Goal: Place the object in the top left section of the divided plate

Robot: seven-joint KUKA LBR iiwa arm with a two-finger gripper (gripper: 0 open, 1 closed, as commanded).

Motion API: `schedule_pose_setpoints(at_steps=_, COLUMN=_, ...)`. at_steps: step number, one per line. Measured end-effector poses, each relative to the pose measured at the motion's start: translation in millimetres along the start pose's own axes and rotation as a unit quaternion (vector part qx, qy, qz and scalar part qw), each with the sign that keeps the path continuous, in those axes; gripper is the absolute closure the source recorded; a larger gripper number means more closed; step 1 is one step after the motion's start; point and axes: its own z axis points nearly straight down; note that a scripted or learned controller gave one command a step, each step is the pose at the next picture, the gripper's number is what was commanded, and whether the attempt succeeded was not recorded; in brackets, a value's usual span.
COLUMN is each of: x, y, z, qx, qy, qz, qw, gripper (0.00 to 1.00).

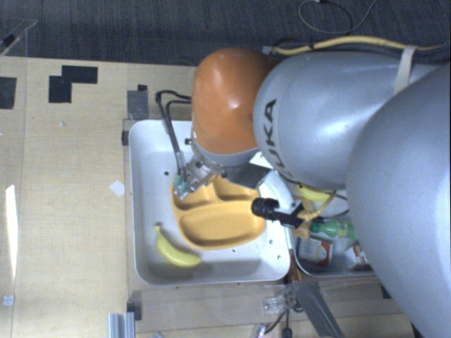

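One banana [175, 251] lies beside one divided plate [218, 225]; tool [184, 183] state unclear.

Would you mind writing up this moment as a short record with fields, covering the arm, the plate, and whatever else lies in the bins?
arm: grey with an orange band, reaching in from the right over the left bin
gripper: low over the upper left part of the divided plate; finger state not readable
divided plate: yellow, in the left bin, partly covered by the arm
banana: on the bin floor, just left of the plate's lower edge
right bin: holds a few items, including a green-topped bottle
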Motion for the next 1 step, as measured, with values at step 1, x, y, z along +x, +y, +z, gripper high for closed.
schedule_pose_setpoints(at_steps=1, x=-0.1, y=0.0, z=0.0, qx=0.0, qy=0.0, qz=0.0, qw=1.0, gripper=0.0)
